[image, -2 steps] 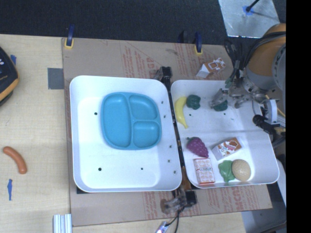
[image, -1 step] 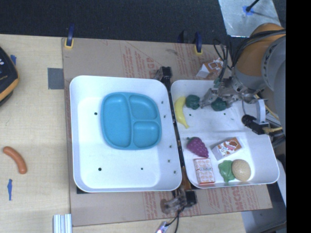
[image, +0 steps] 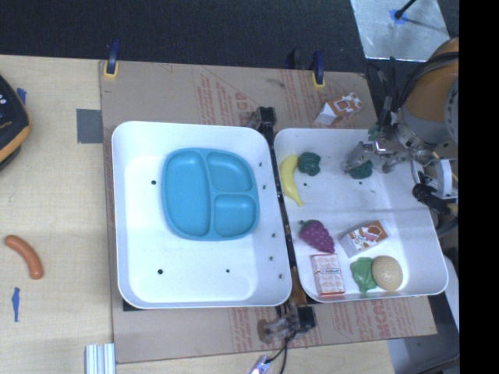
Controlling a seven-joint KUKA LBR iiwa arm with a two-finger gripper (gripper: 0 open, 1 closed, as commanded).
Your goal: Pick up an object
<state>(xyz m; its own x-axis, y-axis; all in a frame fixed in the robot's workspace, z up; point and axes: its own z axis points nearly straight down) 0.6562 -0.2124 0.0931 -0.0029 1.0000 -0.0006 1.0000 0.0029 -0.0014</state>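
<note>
My gripper (image: 365, 159) hangs low over the far right part of the right bin (image: 405, 209), right at a small dark green object (image: 361, 171) that lies just beneath it. Whether it holds that object cannot be made out. In the same bin lie a yellow banana (image: 290, 179), a dark green vegetable (image: 309, 163), purple grapes (image: 316, 235), a small red-and-white carton (image: 365, 238), a red box (image: 327, 275), a light green piece (image: 361, 276) and a tan round item (image: 387, 272).
The left bin (image: 140, 263) holds a blue divided plate (image: 210, 193). Outside the bins, a small carton (image: 339, 109) lies on the cardboard behind the right bin and a sausage (image: 25, 255) lies on the bench at the far left.
</note>
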